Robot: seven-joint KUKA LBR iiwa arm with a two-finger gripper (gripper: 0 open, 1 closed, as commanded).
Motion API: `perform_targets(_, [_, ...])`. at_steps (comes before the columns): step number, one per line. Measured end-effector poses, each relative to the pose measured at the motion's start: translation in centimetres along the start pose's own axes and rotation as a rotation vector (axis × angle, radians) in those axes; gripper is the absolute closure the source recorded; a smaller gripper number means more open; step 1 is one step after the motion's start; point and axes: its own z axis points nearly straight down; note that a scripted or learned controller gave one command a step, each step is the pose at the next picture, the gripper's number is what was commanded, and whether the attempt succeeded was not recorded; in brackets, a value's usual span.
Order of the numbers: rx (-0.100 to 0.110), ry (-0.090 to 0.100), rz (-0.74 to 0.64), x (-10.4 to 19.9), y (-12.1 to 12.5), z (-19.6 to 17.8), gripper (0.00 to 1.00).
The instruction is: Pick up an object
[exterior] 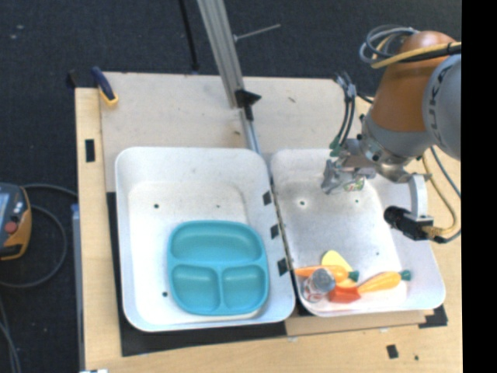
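Observation:
My gripper (342,179) hangs over the far part of the right bin (311,216), well above the bin floor, and I see nothing between its fingers. At the near end of that bin lies a small heap of toys: a yellow piece (335,261), an orange carrot-like piece (382,281), a red piece (345,292) and a grey round thing (322,283). The heap sits well toward the front from the gripper.
In the left bin (140,185) rests a teal divided plate (217,267) with three compartments. A metal post (225,53) rises from the bench behind the bins. A blue and yellow tool (103,85) lies at the bench's far left corner.

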Motion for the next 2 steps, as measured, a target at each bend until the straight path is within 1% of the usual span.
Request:
perform_targets(1, [0.001, -0.001, 0.001, 4.6, 1.6, 0.9, 1.0])
perform_targets(2, [0.0, 0.0, 0.0, 10.0, 3.5, 1.4, 1.0])
